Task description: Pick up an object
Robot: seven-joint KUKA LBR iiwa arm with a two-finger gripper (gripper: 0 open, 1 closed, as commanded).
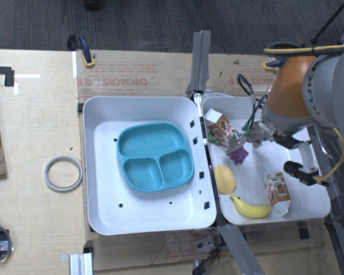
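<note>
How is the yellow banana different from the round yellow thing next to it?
The curved yellow banana is long, thin and bent, while the round yellow fruit is plump and egg-shaped. The banana is a brighter yellow; the round fruit is paler, more orange-yellow. The banana lies near the front wall of the right white bin; the round fruit sits against the bin's left wall. Both are yellow and lie in that same bin.

A: What does the arm (pixel 326 85) look like?
B: Thick grey rounded links, a glossy orange band (pixel 289 87) above the wrist.
A: Cables?
B: A yellow cable at twelve o'clock, black ones toward six.
</note>
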